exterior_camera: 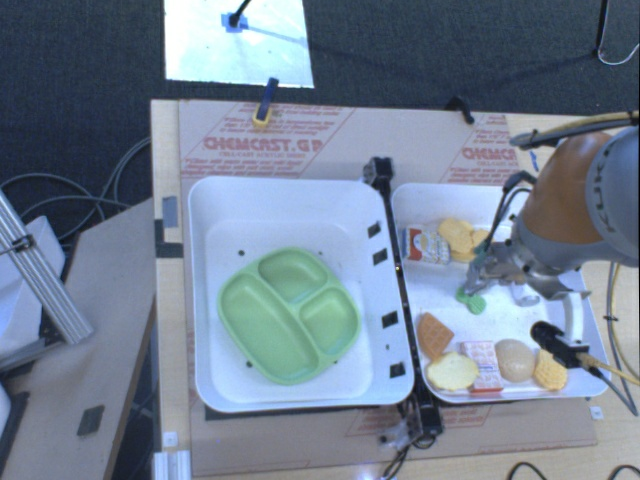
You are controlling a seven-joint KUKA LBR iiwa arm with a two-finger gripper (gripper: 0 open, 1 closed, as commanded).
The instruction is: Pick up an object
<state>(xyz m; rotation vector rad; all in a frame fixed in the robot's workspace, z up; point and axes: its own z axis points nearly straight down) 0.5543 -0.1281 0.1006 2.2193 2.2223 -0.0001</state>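
- On the far left, off the tabletop [330, 133], a slanted metal rail [35, 273] sits among loose black cables [75, 203].
- The left bin [215, 218] holds a pale green divided plate [288, 314], lying flat a little below the bin's middle, with three compartments.
- Black clips [380, 258] run down the seam where the two bins meet.
- The right bin [420, 200] carries the clutter. Near its upper left lies a small white packet with red print [425, 245], and just beside that, to the right, two yellow round pieces [460, 238].
- Lower down by the left wall is an orange cracker-like triangle [434, 334]; below it a pale yellow bun-like piece [452, 372], touching a flat white and red packet [483, 363].
- Further right in that bottom row sit a beige egg-like thing [514, 359] and a yellow waffle-like piece [549, 372].
- A small green object [472, 301] lies mid-bin, right at the tip of the pincer [476, 286].
- The pincer points down onto that green object; whether it is open or closed around it I cannot tell.
- The arm [575, 203], orange-banded above the wrist, comes in from the right over the bin's right half.
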